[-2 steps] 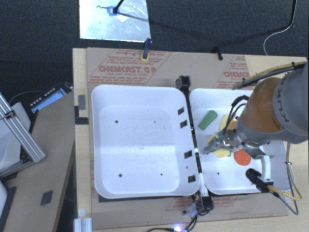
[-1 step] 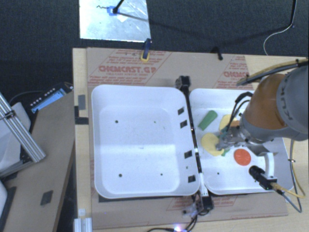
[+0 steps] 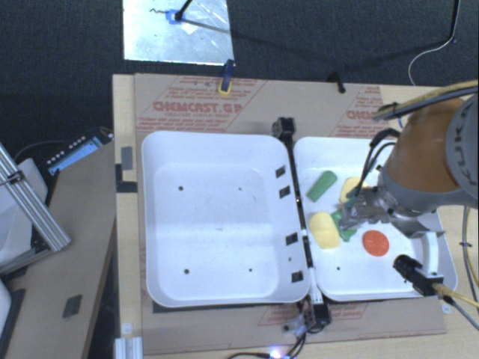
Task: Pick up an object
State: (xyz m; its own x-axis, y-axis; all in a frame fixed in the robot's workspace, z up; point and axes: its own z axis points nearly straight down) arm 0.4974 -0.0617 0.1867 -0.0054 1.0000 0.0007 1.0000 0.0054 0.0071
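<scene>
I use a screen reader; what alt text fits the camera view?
A grey and orange robot arm's gripper is low in the right bin among a yellow object, green block and red disc. The left bin sits beside it.

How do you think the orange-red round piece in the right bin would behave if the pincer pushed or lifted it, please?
The orange-red round piece looks like a low disc lying flat, so it would probably slide rather than roll. Its low profile may make it hard to grip from above. It looks small and solid, so likely stiff and light. It lies apart from the yellow lump.

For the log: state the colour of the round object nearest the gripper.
Orange-red disc, camera view.
</scene>
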